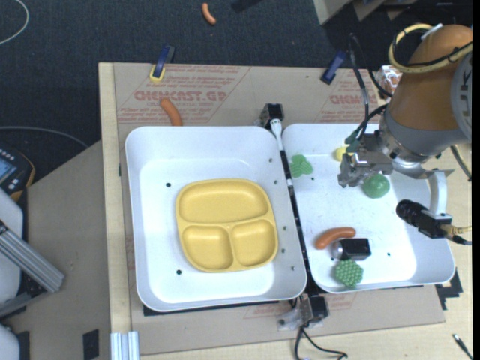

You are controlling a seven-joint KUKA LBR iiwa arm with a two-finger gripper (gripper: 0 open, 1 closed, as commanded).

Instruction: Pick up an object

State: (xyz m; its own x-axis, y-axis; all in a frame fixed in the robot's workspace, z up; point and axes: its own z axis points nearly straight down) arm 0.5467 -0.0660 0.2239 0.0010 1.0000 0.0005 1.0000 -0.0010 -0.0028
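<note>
Well, my gripper (358,169): low in the right bin (420,272), grip state I could not tell.
Green ball (376,185): just beside my gripper.
Sausage (334,236): nearer the front.
Yellow tray (225,223): left bin (150,201).

A single fixed camera looks down at a slant on the worktop (225,81), far enough off to take in both white bins (150,201) side by side and dark floor (90,21) beyond the far edge. The arm (431,88) enters from the frame's right, above the right-hand bin (427,265).
</note>
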